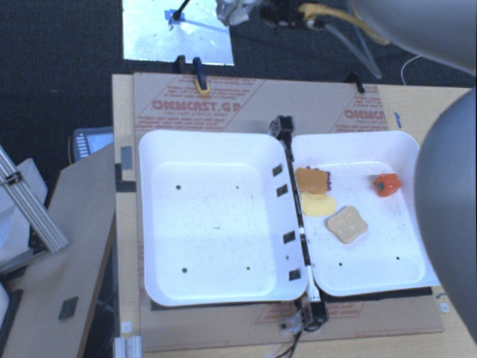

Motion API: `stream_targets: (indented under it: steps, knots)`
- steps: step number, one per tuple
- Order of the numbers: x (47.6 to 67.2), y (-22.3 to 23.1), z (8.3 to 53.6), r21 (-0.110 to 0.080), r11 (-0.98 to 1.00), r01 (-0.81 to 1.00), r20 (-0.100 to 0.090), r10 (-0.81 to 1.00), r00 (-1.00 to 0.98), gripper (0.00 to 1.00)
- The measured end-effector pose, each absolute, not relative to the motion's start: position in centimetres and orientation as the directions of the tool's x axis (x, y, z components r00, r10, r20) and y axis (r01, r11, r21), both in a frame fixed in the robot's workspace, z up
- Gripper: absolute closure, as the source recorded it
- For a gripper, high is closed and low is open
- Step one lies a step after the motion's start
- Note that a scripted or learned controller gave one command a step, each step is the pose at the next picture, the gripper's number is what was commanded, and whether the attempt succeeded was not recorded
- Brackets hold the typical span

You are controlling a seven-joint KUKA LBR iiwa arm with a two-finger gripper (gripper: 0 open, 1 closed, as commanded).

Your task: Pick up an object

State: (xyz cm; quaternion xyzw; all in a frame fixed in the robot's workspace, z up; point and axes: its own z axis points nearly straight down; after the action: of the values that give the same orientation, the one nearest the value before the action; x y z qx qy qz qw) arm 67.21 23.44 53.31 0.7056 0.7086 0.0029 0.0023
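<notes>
White plastic makes up both shallow bins on my bench, and I take the black hinge strip (292, 215) between them as my landmark. From the camera view, the gripper (240, 0) sits high at the top of the frame, well beyond the far end of that strip and well apart from every object; it carries nothing, and I cannot tell how wide it stands. The step in hand, as I judge it, is the approach. To do it well I would commit to one target before descending, favour the piece with bare floor around it, and come down square so neither side clips a neighbour or the bin wall. The right bin (402, 271) holds four items: an orange-brown block (312, 180) just beside the strip, a pale yellow disc (318, 205) touching its near edge, a tan toast-shaped piece (346, 224) just beyond the disc, and a red-orange pepper-like toy (385, 185) farthest from the strip, standing alone. That last one looks the cleanest pick. The left bin (216, 222) shows bare floor with small dark specks.
</notes>
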Motion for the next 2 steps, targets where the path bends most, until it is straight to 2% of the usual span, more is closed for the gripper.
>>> stream_targets:
  steps: [1, 2]
  knots:
    - [66.8, 23.4, 53.5, 0.001, 0.005, 1.0, 0.0, 1.0, -0.005, 0.0]
    - [66.8, 23.4, 54.7, 0.004, 0.009, 1.0, 0.001, 1.0, -0.009, 1.0]
